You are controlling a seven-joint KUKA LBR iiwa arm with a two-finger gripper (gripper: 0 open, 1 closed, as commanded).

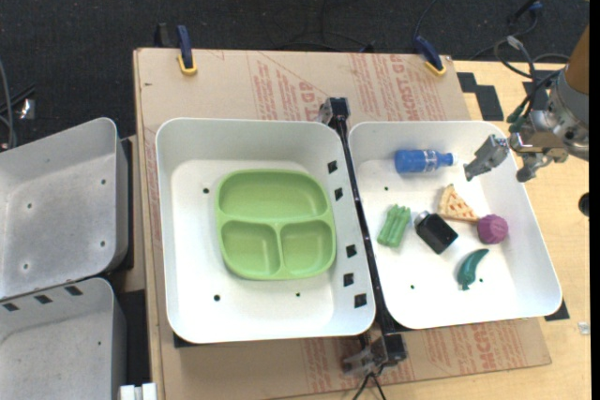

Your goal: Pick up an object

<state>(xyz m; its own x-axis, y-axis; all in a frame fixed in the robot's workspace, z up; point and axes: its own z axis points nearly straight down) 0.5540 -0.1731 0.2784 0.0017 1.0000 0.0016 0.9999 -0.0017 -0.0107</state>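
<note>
Tool [511, 156] hangs at the right bin's [534, 304] upper right corner, fingers spread apart and holding nothing — one finger reaches in over the bin, the other sits near the rim. Every candidate lies left of it and toward the near side. Closest is the blue bottle [422, 161], just to the left, its long axis running left to right. Further in sit the pizza slice [457, 203], purple ball [492, 228], black block [436, 232], green ridged piece [395, 227] and teal pepper [471, 266] — loosely clustered on flat white floor. I judge the bottle easiest, with open room around it. The left bin holds a green divided plate [277, 223].
</note>
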